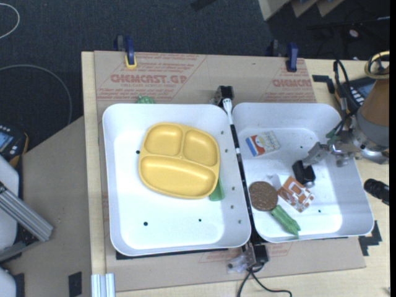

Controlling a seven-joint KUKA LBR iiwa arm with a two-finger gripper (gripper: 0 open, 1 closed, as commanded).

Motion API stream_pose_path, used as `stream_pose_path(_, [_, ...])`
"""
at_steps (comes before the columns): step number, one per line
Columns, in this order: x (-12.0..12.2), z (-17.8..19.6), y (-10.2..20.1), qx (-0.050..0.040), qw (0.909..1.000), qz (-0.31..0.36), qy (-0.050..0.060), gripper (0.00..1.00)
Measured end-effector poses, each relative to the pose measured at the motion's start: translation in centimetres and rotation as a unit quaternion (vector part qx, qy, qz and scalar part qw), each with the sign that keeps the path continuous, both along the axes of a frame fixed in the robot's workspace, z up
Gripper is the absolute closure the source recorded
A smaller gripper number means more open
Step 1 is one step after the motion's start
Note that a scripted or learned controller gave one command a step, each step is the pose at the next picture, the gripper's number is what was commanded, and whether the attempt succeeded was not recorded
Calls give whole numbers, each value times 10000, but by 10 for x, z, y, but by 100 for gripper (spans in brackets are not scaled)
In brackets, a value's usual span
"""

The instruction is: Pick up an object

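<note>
As seen from above at a slant, camera view. Noted two white bins side by side on surface, rims meeting down the middle.

Left bin: yellow plate, three compartments, lying flat in the far half. Green scrap poking out from under plate's near right edge, close to the bin wall.

Right bin: carton, white with blue and red print, lying flat toward the far left corner. Brown disc at near left, close to the dividing rim. Packet, orange and white pattern, just right of disc; touching it or not, cannot tell. Green stick on the near side of disc, lying at a slant toward the near rim, one end close under disc and packet.

Arm in from the right, grey, crossing right bin's right rim. End effector over the right half of right bin, right of carton, beyond packet, apart from carton, disc, packet and stick. Open or closed: cannot tell at this angle.

Blue clamp on surface's far edge beyond left bin; second clamp beyond right bin.
</note>
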State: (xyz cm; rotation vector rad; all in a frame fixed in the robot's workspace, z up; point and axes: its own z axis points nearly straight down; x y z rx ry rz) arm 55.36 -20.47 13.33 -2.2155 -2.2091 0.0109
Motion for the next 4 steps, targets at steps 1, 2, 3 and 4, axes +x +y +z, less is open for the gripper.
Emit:
stream_pose_path(1, [-36, -50, 71, -16, 10000, 34, -64, 0])
stream_pose_path(2, [-34, -37, 66, -40, 9999, 7, -100, 100])
stream_pose_path(3, [-46, 130, 114, -24, 9999, 46, -159, 100])
stream_pose_path(4, [-74, 203, 171, -13, 9999, 55, -117, 100])
